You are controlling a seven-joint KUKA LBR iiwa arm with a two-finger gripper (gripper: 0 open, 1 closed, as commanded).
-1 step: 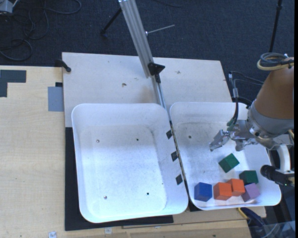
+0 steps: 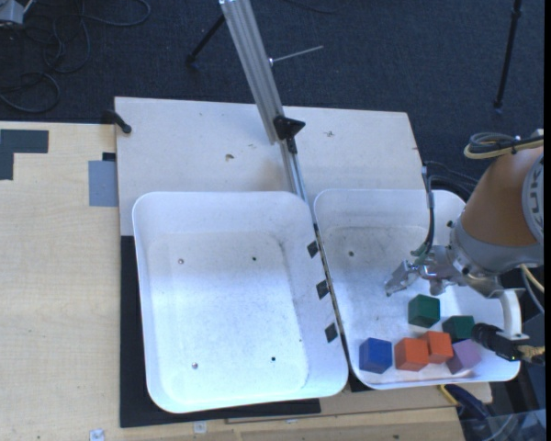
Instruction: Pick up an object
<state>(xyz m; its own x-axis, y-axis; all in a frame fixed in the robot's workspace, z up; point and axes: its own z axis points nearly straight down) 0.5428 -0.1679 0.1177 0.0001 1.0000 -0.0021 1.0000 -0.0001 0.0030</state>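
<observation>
Several small blocks lie in the right bin (image 2: 367, 219) near its front right corner. They are a blue block (image 2: 376, 354), a red-orange block (image 2: 410, 354), an orange block (image 2: 439, 345), a purple block (image 2: 464, 356), a green block (image 2: 458, 327) and a dark green block (image 2: 424, 310). My gripper (image 2: 413, 280) hangs low over the right bin, just behind the dark green block. It is open and nothing sits between its metal fingers (image 2: 392, 286).
The left bin (image 2: 147, 246) sits beside the right one, with a divider edge with black clips (image 2: 320, 288) between them. A slanted aluminium bar (image 2: 257, 72) rises behind the bins. The arm's orange band (image 2: 500, 205) stands over the right bin's right side.
</observation>
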